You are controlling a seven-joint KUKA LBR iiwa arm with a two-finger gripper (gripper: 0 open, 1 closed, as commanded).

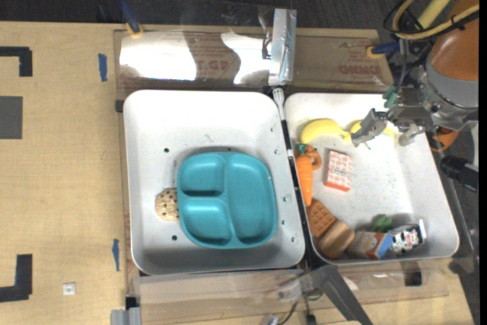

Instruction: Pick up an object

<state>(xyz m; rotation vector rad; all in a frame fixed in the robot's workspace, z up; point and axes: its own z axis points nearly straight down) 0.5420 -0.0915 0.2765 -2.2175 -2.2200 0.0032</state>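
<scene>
Looking across from the left, we see the tan surface [61,164] with black corner marks and strips of blue tape, then 2 shallow white bins side by side. The left bin [144,118] holds a teal divided plate [226,198] with 3 compartments, and a speckled cookie [166,203] sits touching the plate's left edge.

In the right bin [426,186] we find an orange carrot [305,173] lying along the left wall, with a waffle [320,218] and a brown bread roll [335,238] below it. A yellow banana [326,131] lies near the bin's top left, and a small pink and white box [338,168] rests just below it. Along the bottom wall sit a small carton [373,243] with a green piece [380,223] above it and a black and white cow-patterned carton [407,237].

At the right, the arm [456,65] reaches in, and the hand [388,127] hovers over the top of the right bin, just right of the banana. Its 2 fingers stand spread apart with nothing between them, the left fingertip [362,135] close to the banana's right end.
</scene>
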